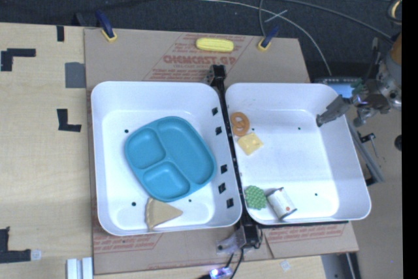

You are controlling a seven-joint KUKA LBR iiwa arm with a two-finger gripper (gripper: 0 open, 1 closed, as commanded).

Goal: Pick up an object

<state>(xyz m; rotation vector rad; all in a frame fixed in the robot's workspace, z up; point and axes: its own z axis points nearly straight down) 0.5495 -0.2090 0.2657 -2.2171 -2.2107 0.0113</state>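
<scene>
Hand (336,111) sat at right bin's (339,204) 2 o'clock rim; open/closed — couldn't tell. Nearest obj., small can (281,202), lay toward 7 o'clock, axis approx. 10–4.

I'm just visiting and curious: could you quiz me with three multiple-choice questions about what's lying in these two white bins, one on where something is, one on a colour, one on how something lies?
1. Where is the blue divided plate?
A. in the left bin
B. in the right bin
C. on the cardboard behind the bins

2. What colour is the object on the cardboard behind the bins?
A. red
B. yellow
C. black

3. How does the small can lie?
A. upside down on the plate
B. on its side beside a green piece
C. stacked on the orange ring

Answers: 1 A, the plate lies on the left bin's floor. 2 B, it is bright yellow. 3 B, it lies on its side by the green piece at the right bin's front.
</scene>
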